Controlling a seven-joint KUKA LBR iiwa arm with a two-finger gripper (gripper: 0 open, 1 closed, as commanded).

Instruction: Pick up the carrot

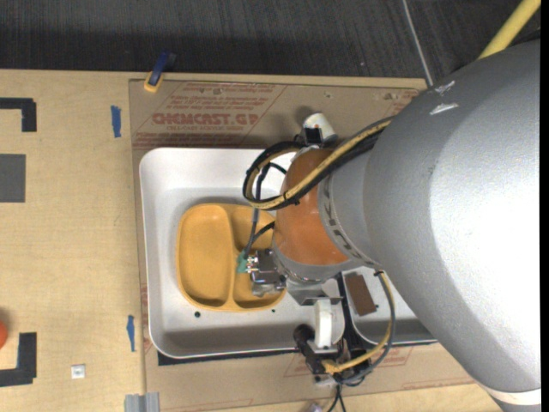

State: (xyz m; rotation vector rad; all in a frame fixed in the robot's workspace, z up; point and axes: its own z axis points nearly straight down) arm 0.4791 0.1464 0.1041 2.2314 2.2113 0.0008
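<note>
Arm: large grey KUKA arm (pixel 455 221) with an orange band above the wrist, reaching in from the right and covering much of the bin below.
Tool: two-finger tool (pixel 257 269) at the arm's end, low over the yellow dish; the wrist hardware hides the fingertips, so I cannot tell how far it is open or whether it has hold of anything.
Bin: shallow white plastic bin (pixel 159 230) on the cardboard-covered worktop (pixel 69 230); its right part lies under the arm.
Dish: yellow-orange two-compartment plastic dish (pixel 206 251) in the bin; the left compartment shows bare, the right one is partly covered by the tool.
Carrot: no carrot can be made out; it may lie under the wrist or in the covered compartment, but this cannot be told.
Other: blue tape marks (pixel 116 120) on the worktop; a small red object (pixel 3 335) at the left edge, too cut off to identify.
Progress: judged as the reach or descent stage; a grasp is not confirmed, and lifting the carrot appears to remain.
</note>
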